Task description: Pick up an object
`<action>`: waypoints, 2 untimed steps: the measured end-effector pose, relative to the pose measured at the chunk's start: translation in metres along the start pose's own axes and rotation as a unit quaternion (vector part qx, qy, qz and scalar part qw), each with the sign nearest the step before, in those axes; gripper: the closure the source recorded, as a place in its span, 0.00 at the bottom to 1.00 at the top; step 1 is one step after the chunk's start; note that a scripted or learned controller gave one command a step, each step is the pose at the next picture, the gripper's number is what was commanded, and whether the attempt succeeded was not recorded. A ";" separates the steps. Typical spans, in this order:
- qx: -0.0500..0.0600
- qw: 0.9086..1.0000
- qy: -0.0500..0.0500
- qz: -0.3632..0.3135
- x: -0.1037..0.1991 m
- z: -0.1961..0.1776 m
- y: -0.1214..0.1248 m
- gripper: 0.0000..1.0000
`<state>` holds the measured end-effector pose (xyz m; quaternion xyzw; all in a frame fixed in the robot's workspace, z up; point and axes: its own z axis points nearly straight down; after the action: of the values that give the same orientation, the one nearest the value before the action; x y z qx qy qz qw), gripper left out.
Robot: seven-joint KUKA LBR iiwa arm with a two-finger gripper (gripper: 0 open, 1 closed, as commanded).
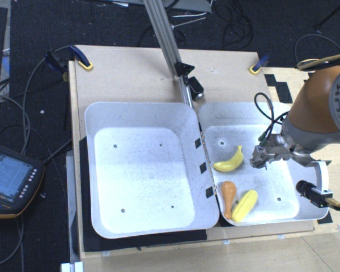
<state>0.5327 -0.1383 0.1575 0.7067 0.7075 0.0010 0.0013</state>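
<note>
In the right bin [283,205] lie three things. A yellow banana [230,160] rests near the bin's left side. Below it an orange carrot [229,197] lies upright beside a yellow corn cob [245,204] near the front wall. My gripper [259,161] hangs low over the middle of the right bin, just right of the banana's tip. Nothing shows between its fingers, and from this angle their spacing is too dark to read.
The left bin [141,171] sits beside the right one, their walls meeting at the centre. A slanted metal pole [167,38] rises from behind the bins. Clamps sit at the board's back corners.
</note>
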 end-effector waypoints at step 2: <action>0.000 1.000 0.000 0.000 -0.008 -0.099 0.000 1.00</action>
<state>0.5326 -0.1464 0.2569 0.7069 0.7073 0.0010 0.0014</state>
